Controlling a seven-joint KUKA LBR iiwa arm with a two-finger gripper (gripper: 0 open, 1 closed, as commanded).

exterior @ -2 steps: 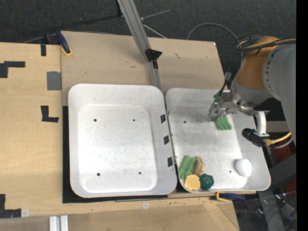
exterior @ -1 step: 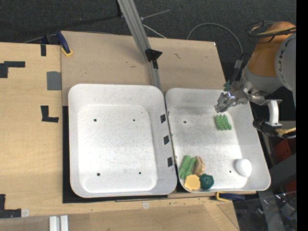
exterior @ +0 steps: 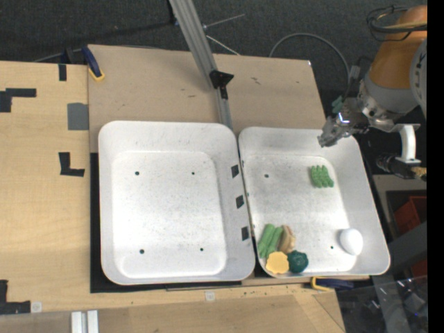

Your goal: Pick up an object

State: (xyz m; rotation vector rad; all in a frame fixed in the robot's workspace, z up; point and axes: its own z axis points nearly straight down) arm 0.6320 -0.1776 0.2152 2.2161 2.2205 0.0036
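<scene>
Camera view: gripper (exterior: pixel 329 139) hangs over the far right corner of the right bin (exterior: pixel 291 139), arm entering from the right, orange band above the wrist. Nearest candidate is the green ridged piece (exterior: pixel 320 176), lying in the right bin toward the viewer from the gripper, near but apart; its long axis runs roughly near-to-far in the picture, slightly tilted. Remaining objects sit well apart from the gripper along the near edge of the same bin: a green pod-like piece (exterior: pixel 268 238), a tan piece (exterior: pixel 286 238), a yellow piece (exterior: pixel 277 263) and a dark teal piece (exterior: pixel 298 261) bunched at the near left corner, and a white ball (exterior: pixel 350 241) at the near right. Finger state: cannot tell, too small and dark. Nothing visibly gripped. Judgement: the approach would be a short travel toward the viewer, then descent onto the ridged piece.
</scene>
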